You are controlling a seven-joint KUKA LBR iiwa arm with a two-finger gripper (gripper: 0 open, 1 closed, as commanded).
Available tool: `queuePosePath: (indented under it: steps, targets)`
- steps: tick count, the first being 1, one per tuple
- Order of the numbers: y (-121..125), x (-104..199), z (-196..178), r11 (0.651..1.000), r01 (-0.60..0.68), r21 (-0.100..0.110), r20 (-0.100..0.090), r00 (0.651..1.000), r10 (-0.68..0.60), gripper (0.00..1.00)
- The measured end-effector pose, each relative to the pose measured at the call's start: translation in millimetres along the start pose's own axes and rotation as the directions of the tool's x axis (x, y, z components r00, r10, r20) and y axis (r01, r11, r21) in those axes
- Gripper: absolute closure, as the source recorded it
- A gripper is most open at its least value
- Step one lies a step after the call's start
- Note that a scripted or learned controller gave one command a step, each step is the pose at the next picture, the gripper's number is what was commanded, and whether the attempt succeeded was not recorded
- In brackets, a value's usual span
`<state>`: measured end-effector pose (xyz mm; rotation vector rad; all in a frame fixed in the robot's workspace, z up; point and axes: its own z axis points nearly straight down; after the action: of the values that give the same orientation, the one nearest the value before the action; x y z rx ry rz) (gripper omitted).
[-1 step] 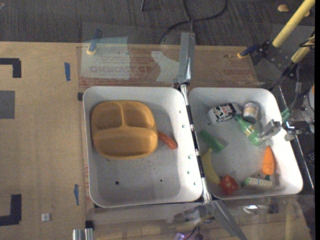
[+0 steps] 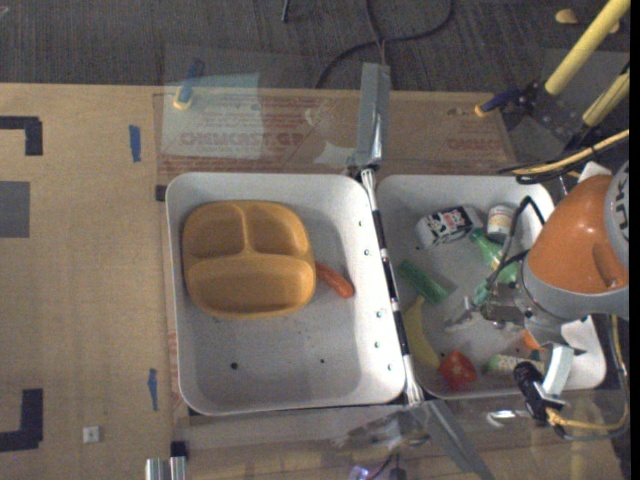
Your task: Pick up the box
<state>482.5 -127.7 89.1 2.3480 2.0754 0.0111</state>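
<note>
- The left bin [image 2: 200,368] holds an upside-down orange tray [image 2: 247,256], far from the work.
- The arm [image 2: 580,248] hangs over the right bin [image 2: 400,203], because the box [image 2: 447,224] lies there, near its far wall.
- The gripper [image 2: 478,313] sits nearer than the box, not touching it; whether it is spread cannot be told.

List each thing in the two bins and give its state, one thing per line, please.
yellow divided plate: face down in the left bin
carrot: lying beside the plate's right edge
box: lying on its side in the right bin
green cylinder: lying flat
banana: lying along the right bin's left wall
red fruit: resting near the front wall
end effector: low over the right bin
</note>
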Motion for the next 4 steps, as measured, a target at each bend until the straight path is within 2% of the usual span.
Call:
queuePosePath:
  steps: [1,2,3,4]
  targets:
    - [6.1,-47.2,0.4,0.972,0.236,-0.002,0.001,0.972,-0.236,0.00]
    - [12.1,-86.1,-0.1,0.671,0.741,-0.005,-0.014,0.671,-0.741,0.00]
    - [13.0,-94.7,0.3,0.093,0.996,0.000,0.003,0.093,-0.996,0.00]
    - [7.3,-11.5,-0.7,0.456,0.890,-0.002,0.002,0.456,-0.890,0.00]
